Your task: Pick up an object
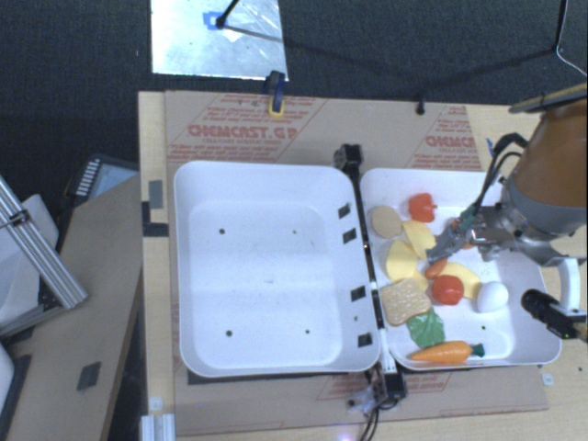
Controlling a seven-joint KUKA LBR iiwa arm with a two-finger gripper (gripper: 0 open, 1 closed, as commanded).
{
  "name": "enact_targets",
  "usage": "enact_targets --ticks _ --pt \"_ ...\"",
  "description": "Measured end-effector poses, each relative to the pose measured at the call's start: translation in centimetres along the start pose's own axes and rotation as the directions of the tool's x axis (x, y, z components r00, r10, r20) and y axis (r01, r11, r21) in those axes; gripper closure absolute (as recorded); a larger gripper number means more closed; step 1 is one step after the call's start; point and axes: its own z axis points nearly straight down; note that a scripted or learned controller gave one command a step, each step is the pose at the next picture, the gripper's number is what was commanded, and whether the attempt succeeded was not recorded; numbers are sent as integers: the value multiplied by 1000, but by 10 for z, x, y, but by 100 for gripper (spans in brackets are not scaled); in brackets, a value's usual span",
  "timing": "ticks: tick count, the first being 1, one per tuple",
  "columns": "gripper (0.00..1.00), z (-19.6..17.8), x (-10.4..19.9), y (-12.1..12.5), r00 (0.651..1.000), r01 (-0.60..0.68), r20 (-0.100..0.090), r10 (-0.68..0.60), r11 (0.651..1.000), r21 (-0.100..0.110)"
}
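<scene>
Hovering: gripper [439, 254] low in right bin [528, 352] | fingers: cannot tell apart or together | nearest: small orange piece [435, 267] directly beneath tips | red tomato [447, 289] just below-right

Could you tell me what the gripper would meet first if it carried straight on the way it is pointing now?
Probably the small orange piece right at the tip of the gripper, lying between the yellow pieces and the red tomato in the right bin. Depth is hard to judge from above.
</scene>
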Motion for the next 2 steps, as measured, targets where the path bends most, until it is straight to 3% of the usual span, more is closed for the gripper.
enact_targets --ticks 1,2 --pt "0 90 13 -26 1000 -1 -2 1 1000 9" --pt "0 147 -12 28 1000 -2 0 2 1000 -9"
